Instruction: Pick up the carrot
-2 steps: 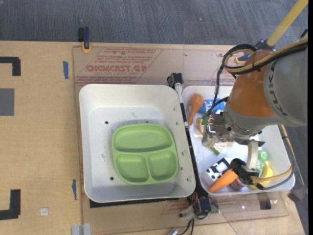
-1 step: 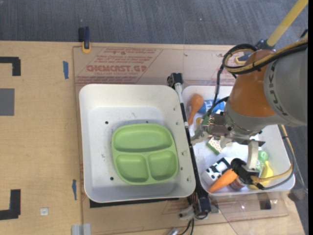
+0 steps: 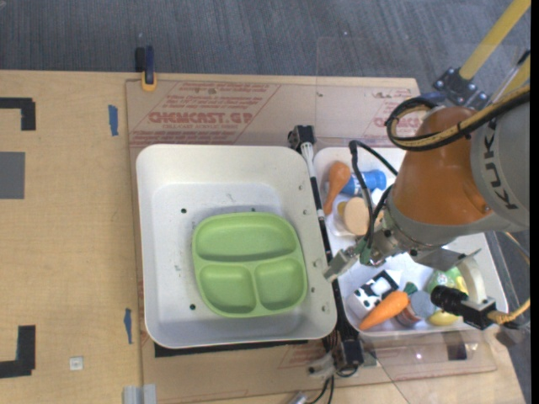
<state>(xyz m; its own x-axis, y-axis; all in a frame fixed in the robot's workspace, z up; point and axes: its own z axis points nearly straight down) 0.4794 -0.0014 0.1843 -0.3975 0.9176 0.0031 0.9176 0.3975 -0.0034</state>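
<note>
The carrot (image 3: 389, 308) is seen lying near the front edge of the right bin (image 3: 421, 333), untouched, among other toys. The hand (image 3: 370, 251) is positioned above it; its state cannot be told. A green tray (image 3: 249, 263) is held in the left bin (image 3: 168, 225).

Two white bins on a wooden bench

The left bin (image 3: 160, 225) holds a green divided tray (image 3: 249, 262) lying flat near its middle. The right bin (image 3: 493, 263) holds a blue item (image 3: 371, 179), a tan rounded piece (image 3: 357, 215), a black-and-white patterned block (image 3: 374, 291) and a yellow piece (image 3: 443, 316). A brown sheet with red print (image 3: 210, 112) lies beneath both bins.
</note>
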